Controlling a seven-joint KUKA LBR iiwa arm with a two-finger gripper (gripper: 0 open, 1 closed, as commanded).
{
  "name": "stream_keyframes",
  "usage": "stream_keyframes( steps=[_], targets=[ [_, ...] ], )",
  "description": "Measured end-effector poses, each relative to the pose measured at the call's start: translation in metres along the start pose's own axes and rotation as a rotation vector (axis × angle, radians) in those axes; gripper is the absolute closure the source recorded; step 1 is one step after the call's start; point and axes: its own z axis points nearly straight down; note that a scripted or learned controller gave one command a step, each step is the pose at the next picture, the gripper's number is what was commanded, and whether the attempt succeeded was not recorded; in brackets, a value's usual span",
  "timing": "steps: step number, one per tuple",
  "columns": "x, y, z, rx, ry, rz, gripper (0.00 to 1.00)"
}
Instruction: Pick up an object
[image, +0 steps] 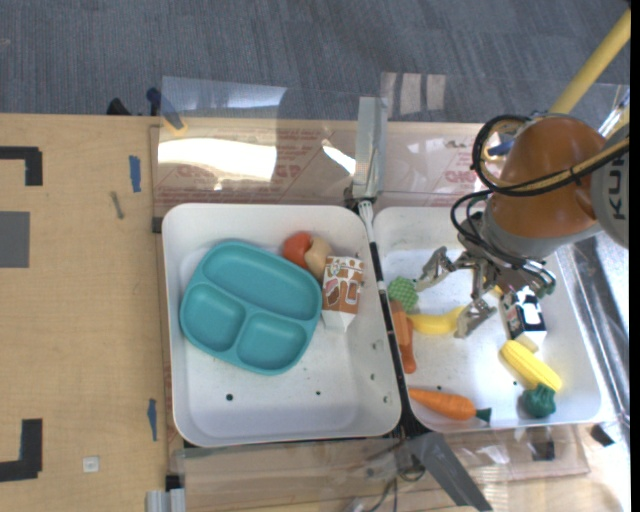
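Starting at the near edge of the right bin (590, 400), a carrot (442, 402) is seen lying lengthwise along the front wall, a corn cob (532, 365) and a green piece (538, 402) beside it. Further in, the banana (437, 323) is laid with its long axis running left to right, directly under the gripper (455, 292). Its fingers are spread wide, one tip seen above the banana towards the far side, the other at the fruit's right end; nothing is held. A straight drop is judged to straddle it. Beyond, the orange-banded wrist (540, 180) is seen; in the left bin (175, 330) a teal tray (250, 305) is left untouched
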Motion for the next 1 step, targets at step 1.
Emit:
stream_keyframes(
  steps=[1],
  targets=[
    [0.0351, 0.0268, 0.0177, 0.003, -0.005, -0.023, 0.00]
  ],
)
